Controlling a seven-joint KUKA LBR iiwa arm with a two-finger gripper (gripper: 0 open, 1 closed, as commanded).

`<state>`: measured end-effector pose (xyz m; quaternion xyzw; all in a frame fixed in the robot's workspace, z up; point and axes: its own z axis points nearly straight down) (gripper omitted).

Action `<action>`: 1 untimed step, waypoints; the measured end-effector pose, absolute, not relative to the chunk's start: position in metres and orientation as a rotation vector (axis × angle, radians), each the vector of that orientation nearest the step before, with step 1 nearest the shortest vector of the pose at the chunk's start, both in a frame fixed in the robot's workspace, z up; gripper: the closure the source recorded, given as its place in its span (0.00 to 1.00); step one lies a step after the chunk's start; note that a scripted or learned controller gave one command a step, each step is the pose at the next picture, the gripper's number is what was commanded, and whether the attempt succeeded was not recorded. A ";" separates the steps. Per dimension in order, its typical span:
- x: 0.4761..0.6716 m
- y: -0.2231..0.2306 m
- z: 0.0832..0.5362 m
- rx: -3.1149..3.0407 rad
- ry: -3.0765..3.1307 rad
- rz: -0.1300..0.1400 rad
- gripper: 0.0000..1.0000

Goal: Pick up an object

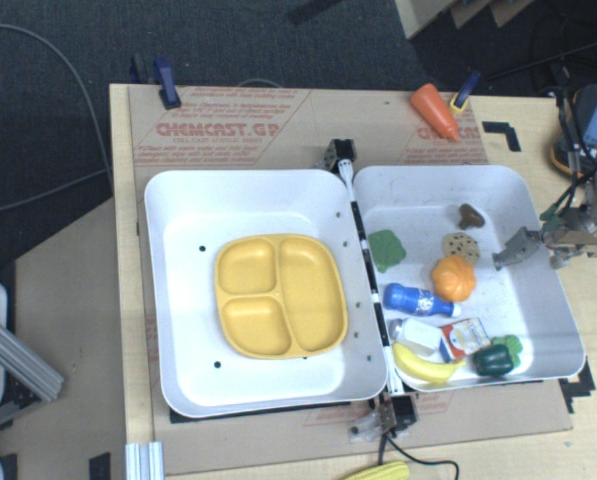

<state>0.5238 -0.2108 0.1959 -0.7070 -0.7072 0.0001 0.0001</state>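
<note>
I take the right bin (538, 203) as my landmark. Just to its left, touching along a shared edge, sits the left bin (178, 218), and in the middle of that one lies a yellow divided plate (279, 295) with three sections. Both bins rest on a brown cardboard sheet (228, 123) spread over the bench. At the right bin's right rim I see the gripper (523, 245), reaching in low over the wall; I cannot tell how it stands, and nothing shows between its tips. Inside the right bin, toward its near left corner, lies a banana (425, 367), with a white packet (448, 336) just behind it. An orange (454, 278) sits near the bin's middle, a blue bottle (416, 300) lies just left of it, and a green block (386, 249) rests by the left wall. A green pepper (497, 356) sits at the near edge. A cookie (460, 243) lies behind the orange, and a small brown piece (470, 215) beyond that. Outside the bin, past its far wall, an orange carrot (436, 111) lies on the cardboard.
</note>
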 end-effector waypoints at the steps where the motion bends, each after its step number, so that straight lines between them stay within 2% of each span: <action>1: 0.559 -0.180 0.087 -2.219 -2.221 0.001 0.00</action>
